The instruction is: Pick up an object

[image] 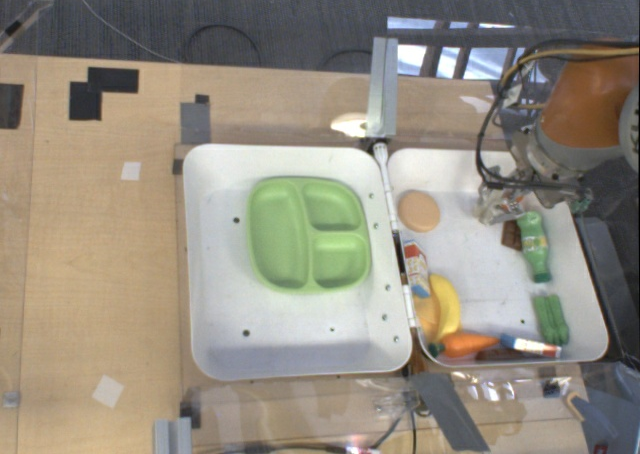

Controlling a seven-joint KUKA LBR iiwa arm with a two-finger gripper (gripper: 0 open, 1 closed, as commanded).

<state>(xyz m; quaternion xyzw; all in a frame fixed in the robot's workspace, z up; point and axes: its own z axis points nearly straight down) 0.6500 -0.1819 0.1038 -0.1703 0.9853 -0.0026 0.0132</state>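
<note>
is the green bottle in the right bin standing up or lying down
Lying down: the green bottle shows its full length flat on the right bin floor.

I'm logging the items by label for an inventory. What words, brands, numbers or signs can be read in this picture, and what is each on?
No text can be read here.
Small red-and-white packet at the right bin's left wall: has print, too blurred to read.
Green plastic bottle near the hand: label too small to read.
Red, white and blue marker pen: no legible print.
Green divided plastic plate: no markings.
</note>
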